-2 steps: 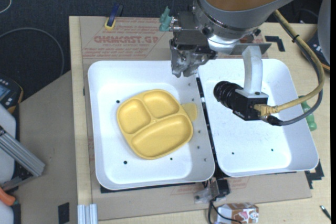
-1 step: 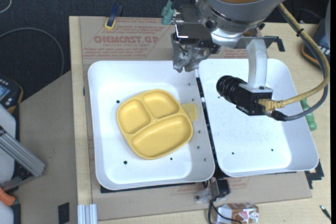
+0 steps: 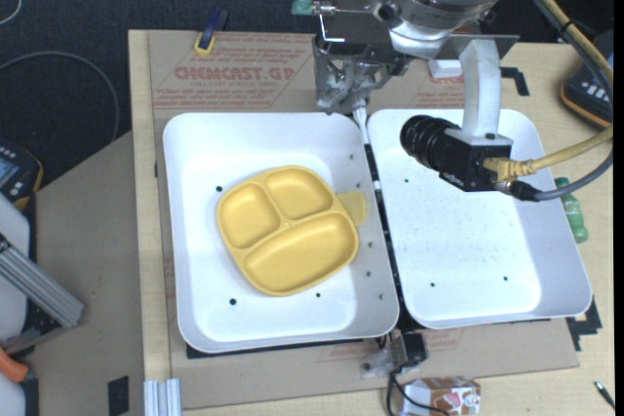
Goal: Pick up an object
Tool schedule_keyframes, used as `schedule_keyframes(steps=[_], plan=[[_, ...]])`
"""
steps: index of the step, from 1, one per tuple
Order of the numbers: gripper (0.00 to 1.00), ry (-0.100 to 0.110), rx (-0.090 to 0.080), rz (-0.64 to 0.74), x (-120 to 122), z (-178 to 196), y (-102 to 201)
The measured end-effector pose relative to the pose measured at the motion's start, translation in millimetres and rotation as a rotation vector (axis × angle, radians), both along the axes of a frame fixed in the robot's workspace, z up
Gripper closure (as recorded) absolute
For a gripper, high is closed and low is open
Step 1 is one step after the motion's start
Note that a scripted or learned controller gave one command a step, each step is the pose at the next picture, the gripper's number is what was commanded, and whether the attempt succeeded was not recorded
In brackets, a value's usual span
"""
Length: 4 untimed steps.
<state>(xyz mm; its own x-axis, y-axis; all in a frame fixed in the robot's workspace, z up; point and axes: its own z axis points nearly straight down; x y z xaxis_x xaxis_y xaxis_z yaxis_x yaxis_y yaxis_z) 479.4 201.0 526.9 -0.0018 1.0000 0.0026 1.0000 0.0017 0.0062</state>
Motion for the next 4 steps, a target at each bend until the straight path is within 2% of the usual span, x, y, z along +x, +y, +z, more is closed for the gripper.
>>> schedule_keyframes(steps=[1, 2, 4], plan=[[1.0, 0.021, -0.008, -0.007, -1.4, -130.1, -45.5], [1.0, 0.003, -0.001, -0.003, 0.2, -112.3, -42.6], [1.0, -0.001, 0.0, -0.002, 1.1, -91.8, -41.5]])
